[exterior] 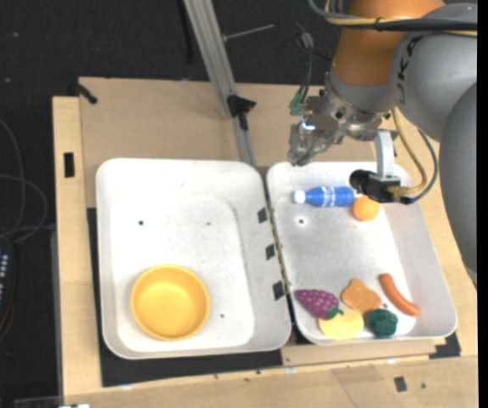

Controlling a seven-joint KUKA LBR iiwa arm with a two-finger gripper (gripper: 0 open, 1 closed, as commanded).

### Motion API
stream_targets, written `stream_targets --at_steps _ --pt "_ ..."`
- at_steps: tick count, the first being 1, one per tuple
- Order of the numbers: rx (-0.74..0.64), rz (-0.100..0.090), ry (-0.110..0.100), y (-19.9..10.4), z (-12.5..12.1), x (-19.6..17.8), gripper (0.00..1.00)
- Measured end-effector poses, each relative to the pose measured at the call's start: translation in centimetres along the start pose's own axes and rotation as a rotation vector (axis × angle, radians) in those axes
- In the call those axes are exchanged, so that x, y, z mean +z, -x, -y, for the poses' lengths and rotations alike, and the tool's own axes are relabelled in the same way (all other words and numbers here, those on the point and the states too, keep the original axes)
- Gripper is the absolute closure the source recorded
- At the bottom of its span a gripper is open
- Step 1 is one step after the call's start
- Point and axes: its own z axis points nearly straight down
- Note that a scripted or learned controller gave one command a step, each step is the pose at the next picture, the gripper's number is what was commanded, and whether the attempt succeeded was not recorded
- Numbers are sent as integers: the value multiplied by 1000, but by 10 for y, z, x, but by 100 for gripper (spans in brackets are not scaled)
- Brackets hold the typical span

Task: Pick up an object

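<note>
My gripper (pixel 300 154) hangs over the far left corner of the right bin (pixel 414 253), above and a little left of a blue bottle (pixel 329 196) with a white cap that lies on its side. Nothing shows between the fingers. An orange ball (pixel 365 208) rests just right of the bottle. Along the right bin's near edge lie purple grapes (pixel 315 300), a tan bread piece (pixel 361 295), a red-orange sausage (pixel 397 295), a yellow fruit (pixel 341 325) and a dark green piece (pixel 382 321).
The left bin (pixel 184 202) holds a yellow bowl (pixel 170 301) in its near left part. A grey metal pole (pixel 218 66) slants up behind the bins. The arm's bulk fills the upper right.
</note>
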Motion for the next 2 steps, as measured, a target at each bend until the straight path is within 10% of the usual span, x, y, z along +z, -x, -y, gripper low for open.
stream_targets --at_steps 2 --pt "-1 -1 -1 -99 18 9 100"
